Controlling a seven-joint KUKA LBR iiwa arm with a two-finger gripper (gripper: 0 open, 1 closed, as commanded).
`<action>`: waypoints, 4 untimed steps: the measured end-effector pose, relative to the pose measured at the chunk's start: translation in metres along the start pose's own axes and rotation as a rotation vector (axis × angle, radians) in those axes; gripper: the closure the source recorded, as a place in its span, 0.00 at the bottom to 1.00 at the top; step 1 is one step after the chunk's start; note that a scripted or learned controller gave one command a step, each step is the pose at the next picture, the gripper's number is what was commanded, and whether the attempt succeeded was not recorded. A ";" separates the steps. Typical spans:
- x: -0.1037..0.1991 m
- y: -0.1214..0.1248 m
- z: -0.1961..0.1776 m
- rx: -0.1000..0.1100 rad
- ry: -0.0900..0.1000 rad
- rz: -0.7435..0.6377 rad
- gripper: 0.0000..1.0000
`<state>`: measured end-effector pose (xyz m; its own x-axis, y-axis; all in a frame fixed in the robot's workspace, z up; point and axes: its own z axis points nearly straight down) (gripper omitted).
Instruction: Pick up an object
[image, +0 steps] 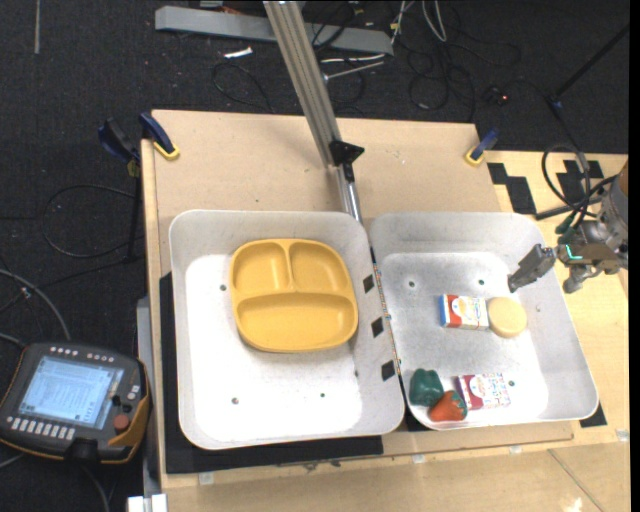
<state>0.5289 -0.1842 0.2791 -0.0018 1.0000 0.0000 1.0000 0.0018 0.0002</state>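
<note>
Pale yellow, a round block (507, 318) is seen lying in the right bin (560, 405) beside a small carton (465, 311), just below-left of the gripper (553, 268), whose spread fingers (529, 268) hold nothing.

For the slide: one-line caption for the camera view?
Claw hovers at right bin edge above cartons, yellow puck; yellow tray in left bin.
</note>
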 end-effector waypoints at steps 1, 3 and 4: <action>0.003 0.010 0.053 0.005 0.001 0.001 0.00; -0.009 0.007 0.159 0.005 0.001 0.003 0.00; -0.009 0.009 0.146 -0.001 -0.001 0.002 1.00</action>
<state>0.5377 -0.1930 0.1335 0.0001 1.0000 -0.0005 1.0000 -0.0001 0.0012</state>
